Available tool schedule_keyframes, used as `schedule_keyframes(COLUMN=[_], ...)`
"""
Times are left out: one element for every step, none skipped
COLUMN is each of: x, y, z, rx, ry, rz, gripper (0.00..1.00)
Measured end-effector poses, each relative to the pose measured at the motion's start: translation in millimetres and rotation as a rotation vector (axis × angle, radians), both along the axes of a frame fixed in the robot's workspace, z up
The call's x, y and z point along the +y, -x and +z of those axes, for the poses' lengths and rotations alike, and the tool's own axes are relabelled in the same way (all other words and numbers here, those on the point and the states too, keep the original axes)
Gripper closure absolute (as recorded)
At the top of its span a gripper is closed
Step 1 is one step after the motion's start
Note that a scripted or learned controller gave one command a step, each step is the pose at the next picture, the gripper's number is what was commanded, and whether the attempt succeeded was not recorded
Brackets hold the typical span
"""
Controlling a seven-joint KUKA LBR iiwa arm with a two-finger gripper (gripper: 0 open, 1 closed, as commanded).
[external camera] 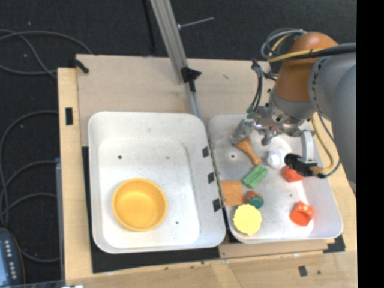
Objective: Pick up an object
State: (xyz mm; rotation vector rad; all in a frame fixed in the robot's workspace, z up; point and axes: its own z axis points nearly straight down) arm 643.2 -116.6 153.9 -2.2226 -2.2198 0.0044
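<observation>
While the pincer (257,132) hovers, its state unclear, the orange stick (248,150) slants toward lower right.

grey arm (336,77) reaching in from right, orange band above wrist, gripper (264,138) pointing down, low

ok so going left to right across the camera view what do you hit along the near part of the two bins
yellow bowl in the left bin → orange flat piece at the right bin's left edge → yellow round piece → orange-red block
</observation>
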Motion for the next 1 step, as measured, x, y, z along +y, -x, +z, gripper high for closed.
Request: schedule_keyframes(x=[-1.4], y=[0.7], z=[-52.5], rx=[0.001], ry=[0.0], rz=[-0.002], gripper=[0.0])
